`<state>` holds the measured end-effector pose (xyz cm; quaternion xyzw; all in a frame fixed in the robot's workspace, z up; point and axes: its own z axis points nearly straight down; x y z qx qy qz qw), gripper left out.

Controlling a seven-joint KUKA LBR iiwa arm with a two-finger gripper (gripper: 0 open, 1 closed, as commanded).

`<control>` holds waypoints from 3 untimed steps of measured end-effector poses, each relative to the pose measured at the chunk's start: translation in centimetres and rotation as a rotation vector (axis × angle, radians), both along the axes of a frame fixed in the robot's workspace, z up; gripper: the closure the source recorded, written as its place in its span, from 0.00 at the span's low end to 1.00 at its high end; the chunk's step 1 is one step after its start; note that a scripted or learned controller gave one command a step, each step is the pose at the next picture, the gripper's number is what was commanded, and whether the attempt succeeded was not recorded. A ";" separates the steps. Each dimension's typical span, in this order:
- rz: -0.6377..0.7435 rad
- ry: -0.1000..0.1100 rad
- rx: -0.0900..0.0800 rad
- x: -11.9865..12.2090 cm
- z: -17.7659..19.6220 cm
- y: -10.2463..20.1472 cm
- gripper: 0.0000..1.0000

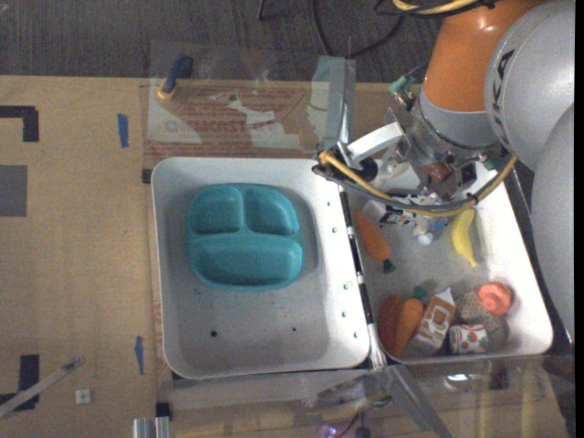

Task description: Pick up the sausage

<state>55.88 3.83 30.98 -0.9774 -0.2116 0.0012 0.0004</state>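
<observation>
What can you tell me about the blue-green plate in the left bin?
The teal divided plate looks like smooth plastic, a rounded square with three hollows: two small ones at the far side and one wide one at the near side. It lies flat, right way up, on the floor of the left bin, toward its far half. Nothing sits in it, and it does not touch the bin walls.

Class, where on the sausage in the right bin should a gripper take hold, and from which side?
Probably its far end, from straight above: the sausage lies squeezed between the bin wall and a carrot, so its middle is crowded.
</observation>
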 end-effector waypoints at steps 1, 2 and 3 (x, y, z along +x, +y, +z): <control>-0.067 -0.003 0.000 4.8 5.2 -2.1 0.00; -0.024 0.003 0.001 2.7 -12.6 -2.7 0.00; 0.002 -0.001 0.000 9.0 2.3 -7.8 0.00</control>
